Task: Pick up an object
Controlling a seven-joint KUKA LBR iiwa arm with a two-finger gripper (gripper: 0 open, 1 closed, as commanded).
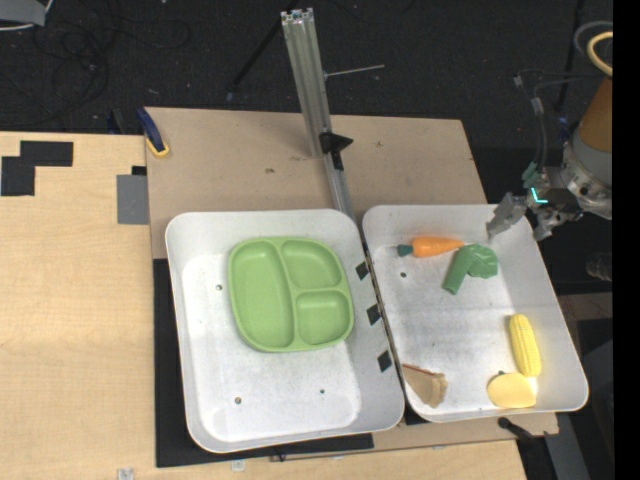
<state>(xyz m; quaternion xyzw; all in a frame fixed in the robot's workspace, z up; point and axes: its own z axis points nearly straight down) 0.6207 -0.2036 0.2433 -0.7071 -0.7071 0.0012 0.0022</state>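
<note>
The objects to be picked all lay in the right bin (420, 318). An orange carrot (436, 247) rested near its far edge, with a green toy (470, 266) just beside it on the near side, the two close together or perhaps touching. A yellow corn cob (524, 343) lay along the bin's right side, and a yellow, rounded piece (512, 390) sat just below it in the near right corner. A brown wedge-shaped piece (428, 383) sat near the bin's front left corner.

The hand (522, 215) hung over the far right corner of that bin, apart from the carrot and the green toy. Nothing was between its fingers, which looked spread.

The left bin (200, 368) held a green divided plate (291, 294), lying flat toward its far half. Both bins sat side by side on the counter (240, 158), and a metal post (308, 78) rose from behind them.
</note>
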